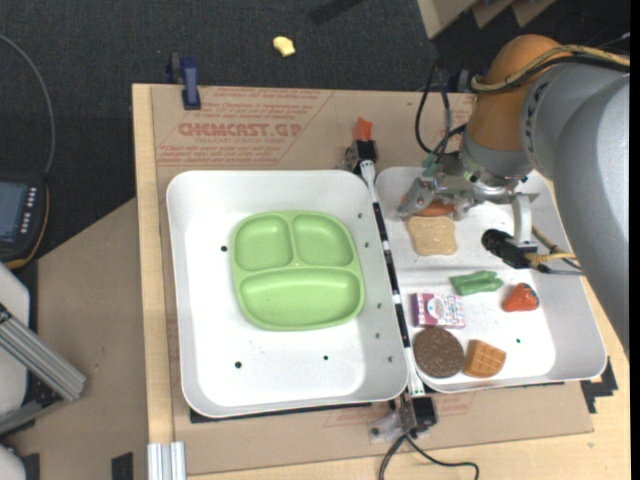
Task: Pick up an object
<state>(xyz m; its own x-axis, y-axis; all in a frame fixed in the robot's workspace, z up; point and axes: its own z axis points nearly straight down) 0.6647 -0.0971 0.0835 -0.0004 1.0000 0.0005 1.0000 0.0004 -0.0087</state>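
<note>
Camera view.

- Left bin [190, 298], left-centre of frame: one green plate [297, 268] with three compartments, lying flat mid-bin.
- Right bin [570, 348], right of frame: seven loose items.
  - One toast slice [432, 235], upper left of bin.
  - One red item [436, 209], just above toast in frame. Partly hidden, possibly a tomato slice.
  - One green pod [475, 283], mid-bin.
  - One strawberry [520, 297], right of pod.
  - One pink packet [438, 310], by bin's left wall.
  - One round brown cookie [438, 351], below packet.
  - One waffle piece [484, 359], touching cookie's right side.
- Gripper [440, 196], upper part of right bin, directly over red item. Released or clenched: cannot tell.
</note>
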